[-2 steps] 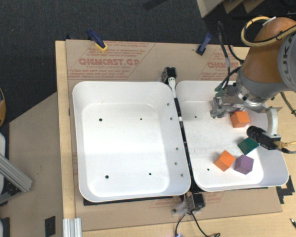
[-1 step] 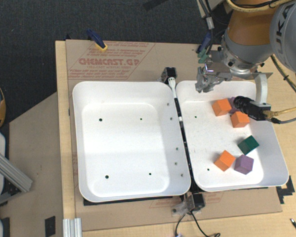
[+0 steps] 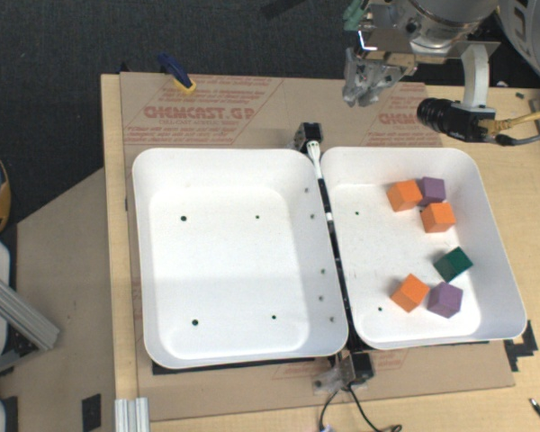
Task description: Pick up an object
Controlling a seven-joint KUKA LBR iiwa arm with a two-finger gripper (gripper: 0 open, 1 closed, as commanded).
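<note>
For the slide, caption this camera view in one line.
Gripper hovers above the bench beyond the right bin, which holds six blocks: three orange, two purple, one green.

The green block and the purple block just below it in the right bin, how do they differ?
The green block is dark green, while the purple block is a pale violet. The green block stands apart from its neighbours, whereas the purple block sits right beside an orange block. The green block lies farther up the right bin, the purple block nearer its lower rim. Both are small cubes of similar size, turned at an angle.
</note>
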